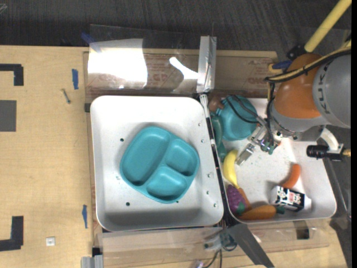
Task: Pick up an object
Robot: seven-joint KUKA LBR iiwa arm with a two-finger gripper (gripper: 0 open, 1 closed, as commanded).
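One gripper (252,148), thin metal fingers a little apart, holding nothing | just right of smooth curved yellow banana (230,169) | round teal pot (234,120) above banana

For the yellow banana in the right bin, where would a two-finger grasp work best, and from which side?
Probably the banana's middle, coming straight down from above. It lies flat along the right bin's left wall, so fingers should close across its narrow width; the lower end crowds the purple item.

Tan bench (39,166), 2 white bins (111,205) side by side
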